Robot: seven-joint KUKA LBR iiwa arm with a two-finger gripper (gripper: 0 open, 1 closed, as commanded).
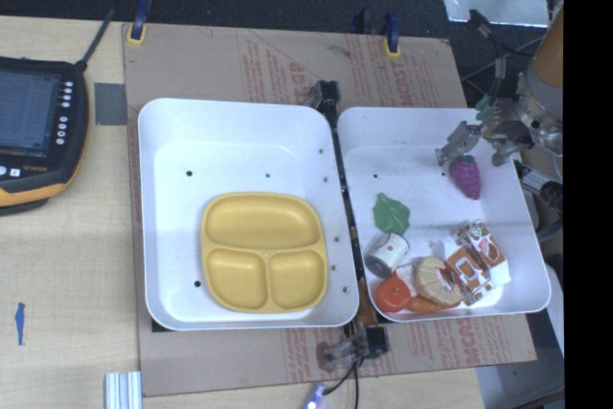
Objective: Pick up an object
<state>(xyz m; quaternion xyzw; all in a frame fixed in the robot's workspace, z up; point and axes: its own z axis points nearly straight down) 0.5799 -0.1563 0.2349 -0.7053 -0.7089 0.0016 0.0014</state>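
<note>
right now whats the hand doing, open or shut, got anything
hand: open, fingers spread just above the purple toy in the right bin, nothing between them.

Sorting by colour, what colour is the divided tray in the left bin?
Pale yellow; the divided tray shows best in the camera view.

Arm [548,62]: cut off just right of the gripper [479,144]; only wrist and a sliver of orange band show. Finger state indeterminate, metal parts overlap and blur.

Purple object [465,176], just below gripper: contact with fingers unresolved.

Pile well below gripper, right bin [536,297]: tomato [391,294] partly covered by round pastry [438,282]; print on packet [476,261] unreadable.

Far left of gripper: pendant [34,129] cropped by frame edge, screen illegible.
</note>
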